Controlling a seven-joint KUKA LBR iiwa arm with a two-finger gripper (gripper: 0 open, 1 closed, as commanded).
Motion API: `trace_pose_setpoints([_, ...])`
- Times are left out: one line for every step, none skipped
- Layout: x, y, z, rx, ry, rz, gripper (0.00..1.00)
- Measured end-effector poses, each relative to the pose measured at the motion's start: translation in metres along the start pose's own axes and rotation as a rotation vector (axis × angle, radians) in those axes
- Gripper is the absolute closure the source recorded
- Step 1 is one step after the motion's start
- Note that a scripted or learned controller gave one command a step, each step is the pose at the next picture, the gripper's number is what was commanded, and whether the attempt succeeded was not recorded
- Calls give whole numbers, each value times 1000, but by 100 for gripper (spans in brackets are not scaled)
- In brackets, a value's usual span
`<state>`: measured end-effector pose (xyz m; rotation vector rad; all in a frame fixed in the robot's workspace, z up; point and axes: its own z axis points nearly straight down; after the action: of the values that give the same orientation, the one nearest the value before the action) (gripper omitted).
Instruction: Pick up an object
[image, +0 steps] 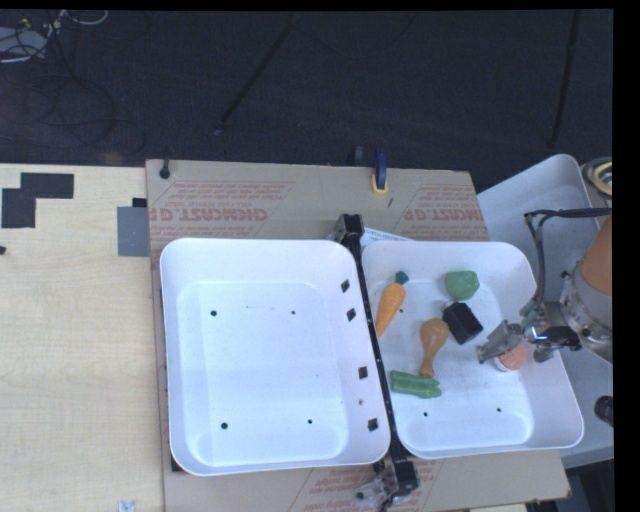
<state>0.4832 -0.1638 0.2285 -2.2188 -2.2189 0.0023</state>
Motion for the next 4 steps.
trace_pose_setpoints([-1,0,-10,1,1,-1,100])
trace_pose_setpoints([-46,-8,-83,-7,-5,2,100])
trace_pose_setpoints([9,40,-98,-5,-1,-7,100])
trace_pose_setpoints([108,-9,-152,-5,1,-10,100])
